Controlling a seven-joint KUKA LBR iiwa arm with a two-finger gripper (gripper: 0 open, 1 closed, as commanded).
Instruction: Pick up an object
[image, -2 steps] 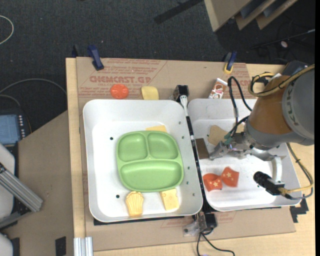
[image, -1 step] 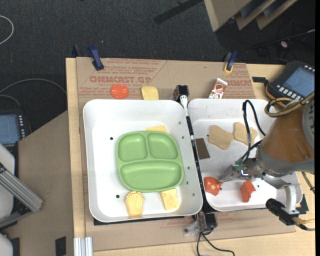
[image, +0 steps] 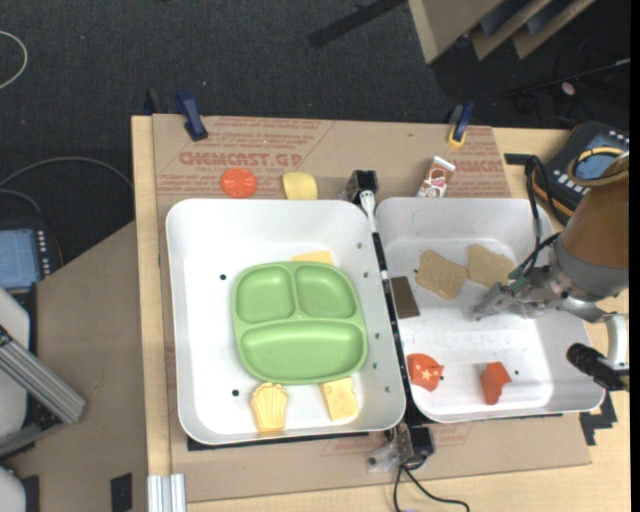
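My gripper (image: 492, 300) hangs low over the middle of the right bin (image: 520, 212), below the orange-banded wrist (image: 598, 235). Just left of and behind it lie two tan toast-like pieces (image: 440, 273) (image: 488, 264); the nearer one almost meets the gripper's tip. A brown flat block (image: 403, 297) lies at the bin's left wall. At the front of the same bin sit a red strawberry-like toy (image: 425, 371) and an orange-red block (image: 494, 382). I see nothing held.
The left bin (image: 190, 300) holds a green divided plate (image: 298, 322), two yellow toys (image: 268, 405) (image: 340, 398) in front of it and a yellow slice (image: 313, 258) behind. Beyond the bins lie an orange toy (image: 238, 182), a yellow toy (image: 299, 186) and a small carton (image: 436, 177).
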